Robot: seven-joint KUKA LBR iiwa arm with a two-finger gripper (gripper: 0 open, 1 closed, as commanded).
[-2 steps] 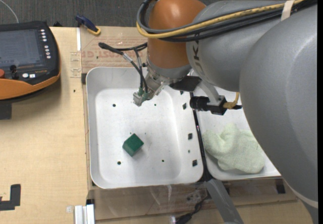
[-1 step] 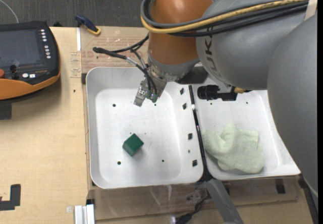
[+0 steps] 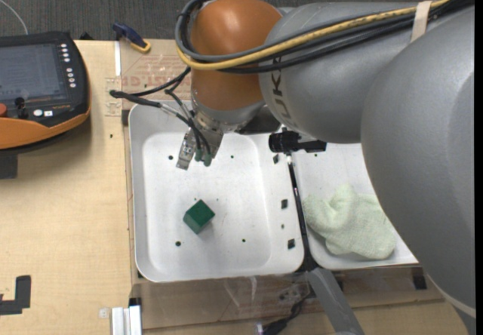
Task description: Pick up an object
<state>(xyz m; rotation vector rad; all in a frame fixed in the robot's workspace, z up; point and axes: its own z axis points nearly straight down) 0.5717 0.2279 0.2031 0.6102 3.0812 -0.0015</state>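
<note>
The green cube (image 3: 199, 216) lies on the floor of the left white bin (image 3: 151, 250), toward its front, tilted so one corner points forward. The claw (image 3: 194, 156) hangs above the bin's back half, well apart from the cube, its fingers spread apart with nothing between them. A pale green cloth (image 3: 353, 224) sits bunched in the right bin (image 3: 355, 156).

Lighting even and bright, from overhead. Soft shadow beneath the gripper (image 3: 194, 154) on the white bin (image 3: 151, 250). Mild sheen on the arm (image 3: 423, 99) above it. Focus adequate; slight softness throughout.
</note>
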